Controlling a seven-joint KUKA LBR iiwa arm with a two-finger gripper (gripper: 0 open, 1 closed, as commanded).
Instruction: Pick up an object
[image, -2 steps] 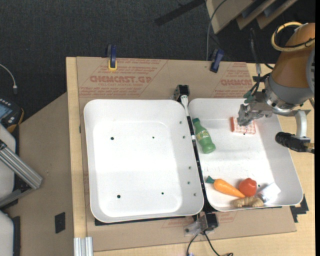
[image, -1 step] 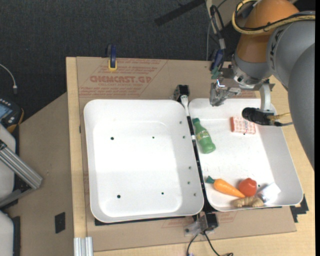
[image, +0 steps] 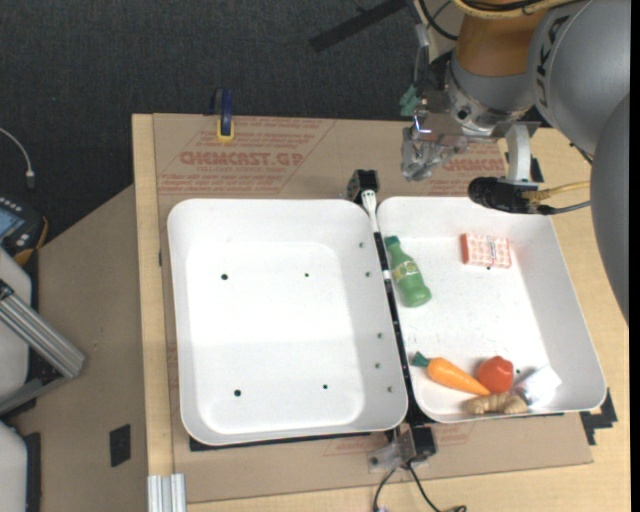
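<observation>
Gripper (image: 428, 160): hanging above the far rim of the right bin (image: 570, 300), over bench cardboard; I can't tell its state from here, too blurred. I see nothing held.
Nearest obj: green bottle (image: 406, 273), nearer the cam and a bit left of gripper, inside the right bin against its left wall. Long axis runs far-to-near, slight tilt.
Alt obj: pink packet (image: 486, 250), lying flat in the right bin's far part, right of the bottle.
Right bin, near corner: carrot (image: 452, 375), red tomato-like thing (image: 495, 373), ginger-ish root (image: 493, 405), small white item (image: 540, 383), all bunched close.
Left bin (image: 190, 300): beside the right bin, rims touching.
My call: bottle is the shortest reach; close across its short axis.
</observation>
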